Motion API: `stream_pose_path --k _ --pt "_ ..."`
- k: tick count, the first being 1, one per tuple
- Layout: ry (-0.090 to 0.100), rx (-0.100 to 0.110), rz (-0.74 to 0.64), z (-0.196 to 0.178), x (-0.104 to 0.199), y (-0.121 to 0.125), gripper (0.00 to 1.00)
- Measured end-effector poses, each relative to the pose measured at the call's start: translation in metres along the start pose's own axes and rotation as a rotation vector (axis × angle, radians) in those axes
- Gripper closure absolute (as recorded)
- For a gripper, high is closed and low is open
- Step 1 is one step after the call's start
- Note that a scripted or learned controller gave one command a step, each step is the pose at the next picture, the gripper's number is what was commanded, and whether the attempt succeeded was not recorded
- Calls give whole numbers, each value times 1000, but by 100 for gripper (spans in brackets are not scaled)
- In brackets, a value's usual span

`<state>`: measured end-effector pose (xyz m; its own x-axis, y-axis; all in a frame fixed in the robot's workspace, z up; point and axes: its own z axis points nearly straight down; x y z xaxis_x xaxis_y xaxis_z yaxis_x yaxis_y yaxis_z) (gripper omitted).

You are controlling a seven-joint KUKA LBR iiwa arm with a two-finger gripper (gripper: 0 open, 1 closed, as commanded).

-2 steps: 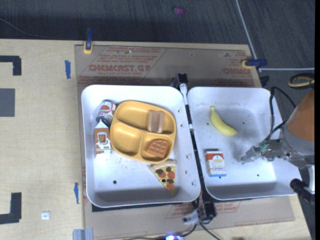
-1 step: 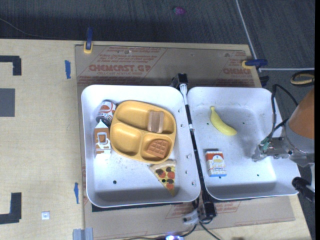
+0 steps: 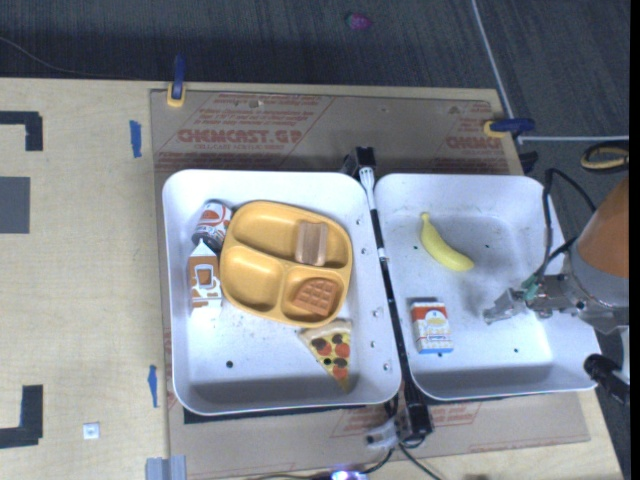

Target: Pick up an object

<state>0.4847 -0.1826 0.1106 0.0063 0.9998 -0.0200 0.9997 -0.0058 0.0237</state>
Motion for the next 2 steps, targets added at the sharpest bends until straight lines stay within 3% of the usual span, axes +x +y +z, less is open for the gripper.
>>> stream_pose_path --k 1,2 --pt "10 12 -2 21 41 -4 0" --pt "9 8 -3 20 72 -3 0"
